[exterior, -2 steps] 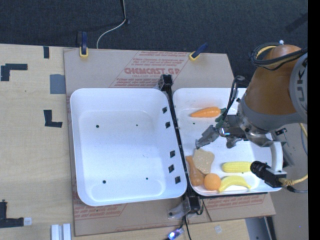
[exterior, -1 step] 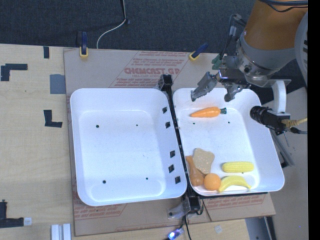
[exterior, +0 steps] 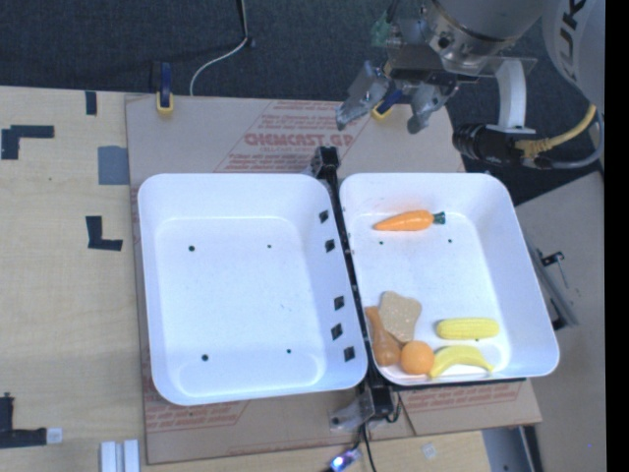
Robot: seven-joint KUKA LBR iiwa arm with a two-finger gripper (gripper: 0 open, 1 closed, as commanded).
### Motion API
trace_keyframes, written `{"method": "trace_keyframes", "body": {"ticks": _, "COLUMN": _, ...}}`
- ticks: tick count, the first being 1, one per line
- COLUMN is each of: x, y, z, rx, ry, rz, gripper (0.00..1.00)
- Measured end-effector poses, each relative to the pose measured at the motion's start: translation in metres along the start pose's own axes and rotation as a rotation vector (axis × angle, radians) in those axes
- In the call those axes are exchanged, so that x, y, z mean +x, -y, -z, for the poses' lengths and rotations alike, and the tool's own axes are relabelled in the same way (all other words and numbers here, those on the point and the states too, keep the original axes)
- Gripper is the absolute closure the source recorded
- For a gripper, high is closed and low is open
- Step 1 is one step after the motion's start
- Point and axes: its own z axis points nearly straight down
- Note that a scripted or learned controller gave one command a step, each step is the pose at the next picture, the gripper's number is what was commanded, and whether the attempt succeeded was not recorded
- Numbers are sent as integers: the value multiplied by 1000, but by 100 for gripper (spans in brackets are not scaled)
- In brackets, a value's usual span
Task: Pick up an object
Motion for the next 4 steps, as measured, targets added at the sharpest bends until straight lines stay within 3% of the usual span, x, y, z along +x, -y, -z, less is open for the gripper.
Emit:
{"method": "trace_keyframes", "body": {"ticks": 1, "x": -4, "y": 1, "z": 6, "rx": 10, "ry": 5, "rz": -5, "gripper": 100}}
{"method": "trace_keyframes", "body": {"ticks": 2, "x": 44, "y": -4, "z": 70, "rx": 3, "ry": 0, "rz": -2, "gripper": 100}}
{"method": "trace_keyframes", "body": {"ticks": 3, "x": 105, "y": -28, "z": 86, "rx": 7, "ry": 2, "rz": -2, "gripper": 100}}
{"method": "trace_keyframes", "body": {"ticks": 4, "x": 177, "y": -71, "z": 83, "rx": 8, "ry": 1, "rz": -1, "gripper": 100}}
